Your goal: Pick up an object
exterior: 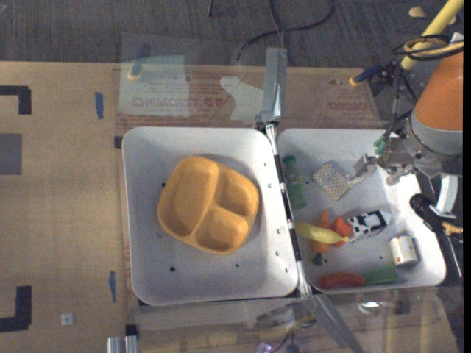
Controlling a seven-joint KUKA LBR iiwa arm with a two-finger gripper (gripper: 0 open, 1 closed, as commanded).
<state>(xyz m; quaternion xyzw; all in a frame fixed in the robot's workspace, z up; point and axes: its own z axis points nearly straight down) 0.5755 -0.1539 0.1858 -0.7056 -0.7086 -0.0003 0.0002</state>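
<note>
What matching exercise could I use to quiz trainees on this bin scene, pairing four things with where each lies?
Things:
1. yellow plate
2. green bottle
3. white cylinder
4. cow toy

Places:
A. right bin, against its left wall
B. right bin, middle
C. left bin
D. right bin, near its lower right corner

Pairs: 1-C, 2-A, 3-D, 4-B
</note>
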